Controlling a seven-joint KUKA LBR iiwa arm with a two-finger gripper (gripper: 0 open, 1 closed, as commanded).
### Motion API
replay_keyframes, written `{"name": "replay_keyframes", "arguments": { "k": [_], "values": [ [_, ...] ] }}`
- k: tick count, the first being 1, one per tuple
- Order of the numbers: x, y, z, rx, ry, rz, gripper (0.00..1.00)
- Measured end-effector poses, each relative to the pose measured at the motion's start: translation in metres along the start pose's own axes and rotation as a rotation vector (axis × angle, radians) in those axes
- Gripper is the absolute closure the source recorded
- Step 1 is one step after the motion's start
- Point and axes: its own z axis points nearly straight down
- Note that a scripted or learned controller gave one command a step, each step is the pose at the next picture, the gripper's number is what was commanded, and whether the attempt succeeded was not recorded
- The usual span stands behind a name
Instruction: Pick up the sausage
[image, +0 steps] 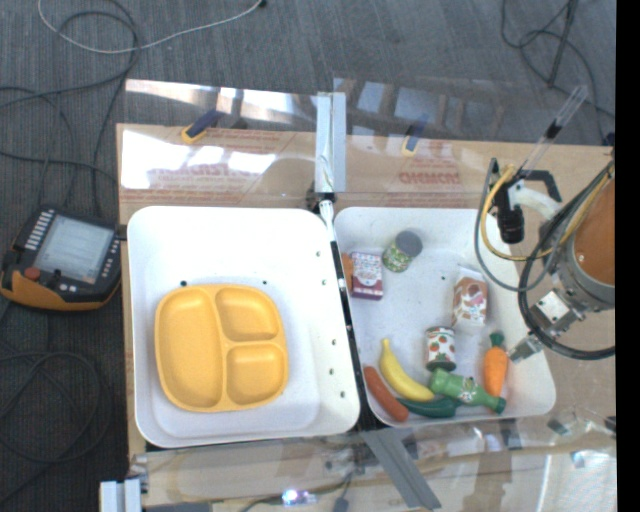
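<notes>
A: Where is the gripper (522, 347)?
B: At the right bin's (430, 222) right edge, beside the carrot (495, 367); its opening cannot be told.
A: The sausage (384, 394)?
B: Front left corner, beside the banana (402, 374).

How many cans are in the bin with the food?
2. One green can lies near the back of the right bin. One can with a red-and-white label stands in the middle, by the banana.
</notes>
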Motion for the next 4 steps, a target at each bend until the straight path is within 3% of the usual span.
{"name": "replay_keyframes", "arguments": {
  "k": [1,2,3,4],
  "values": [
    [-0.004,0.0,0.061,-0.003,-0.004,-0.429,1.0],
    [0.015,-0.001,0.013,-0.004,-0.002,-0.63,1.0],
    [0.017,0.002,0.018,-0.003,-0.002,-0.803,1.0],
    [0.016,0.002,0.02,-0.003,-0.002,-0.798,1.0]
  ]
}}
